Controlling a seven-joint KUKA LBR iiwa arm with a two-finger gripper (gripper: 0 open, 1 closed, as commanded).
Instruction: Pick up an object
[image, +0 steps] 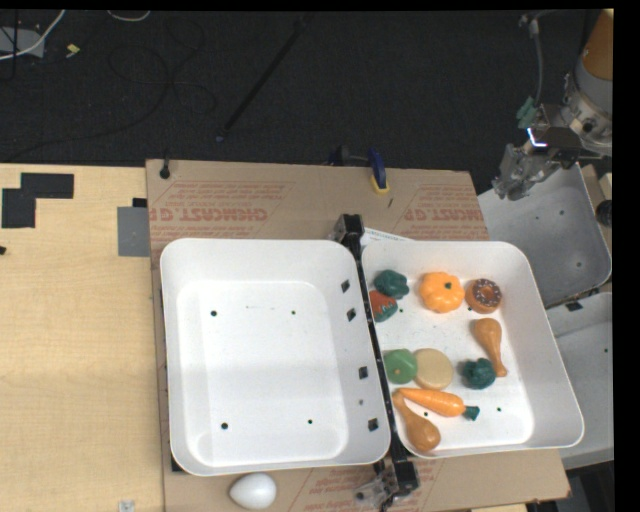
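Note:
The right bin (545, 330) holds several toy foods. An orange pumpkin (441, 291) and a brown donut (485, 293) lie near its far side, with a dark green piece (390, 283) and a red piece (381, 301) by the left wall. Nearer the front are a drumstick (489, 343), a green round piece (401, 365), a beige round piece (434, 367), a broccoli (478, 373), a carrot (432, 401) and a tan pear (420, 431). My gripper (515, 178) hangs high at the upper right, beyond the right bin's far corner and well apart from all of them.
The left bin (175, 330) sits beside the right one, with black clips along the shared wall (362, 330). A white egg (252, 490) lies on the cardboard in front of the left bin. A grey metal plate (560, 230) lies under the gripper.

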